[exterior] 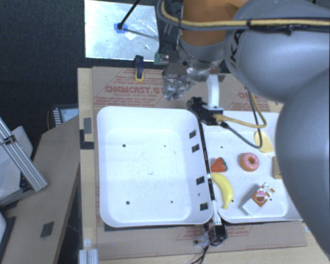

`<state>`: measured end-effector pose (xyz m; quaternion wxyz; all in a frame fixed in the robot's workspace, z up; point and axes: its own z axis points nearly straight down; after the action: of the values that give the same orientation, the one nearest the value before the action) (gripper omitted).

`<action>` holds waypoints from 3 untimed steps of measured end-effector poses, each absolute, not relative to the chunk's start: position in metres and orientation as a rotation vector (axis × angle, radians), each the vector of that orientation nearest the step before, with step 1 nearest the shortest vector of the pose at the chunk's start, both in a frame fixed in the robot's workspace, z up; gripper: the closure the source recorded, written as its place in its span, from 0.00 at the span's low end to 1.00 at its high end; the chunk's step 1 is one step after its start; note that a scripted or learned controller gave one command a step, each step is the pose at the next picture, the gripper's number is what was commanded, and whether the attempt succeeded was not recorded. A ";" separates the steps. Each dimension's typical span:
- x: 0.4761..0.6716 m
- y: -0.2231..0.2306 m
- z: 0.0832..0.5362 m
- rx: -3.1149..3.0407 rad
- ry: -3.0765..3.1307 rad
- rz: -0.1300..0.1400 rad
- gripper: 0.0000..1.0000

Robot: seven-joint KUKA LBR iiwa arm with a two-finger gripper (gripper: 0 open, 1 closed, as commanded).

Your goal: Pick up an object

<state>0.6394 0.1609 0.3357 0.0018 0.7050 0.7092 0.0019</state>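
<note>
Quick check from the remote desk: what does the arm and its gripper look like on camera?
The arm is bulky, rounded and grey, with an orange band above the wrist. A yellow cable runs along it, beside dark ones. The gripper is small, metallic grey and blurred.

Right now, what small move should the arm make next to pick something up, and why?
Probably swing the gripper toward the right bin and stop above one object. It hangs over the bench beyond the bins, while the banana, donut and strawberry all lie in the right bin, apart from it.
</note>
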 end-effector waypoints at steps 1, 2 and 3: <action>0.629 0.227 0.232 2.216 2.236 -0.010 1.00; 0.632 0.223 0.239 2.216 2.226 0.001 0.00; 0.564 0.236 0.435 2.208 2.228 0.027 0.00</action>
<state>0.5639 0.2358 0.4351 0.0024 0.7040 0.7102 0.0085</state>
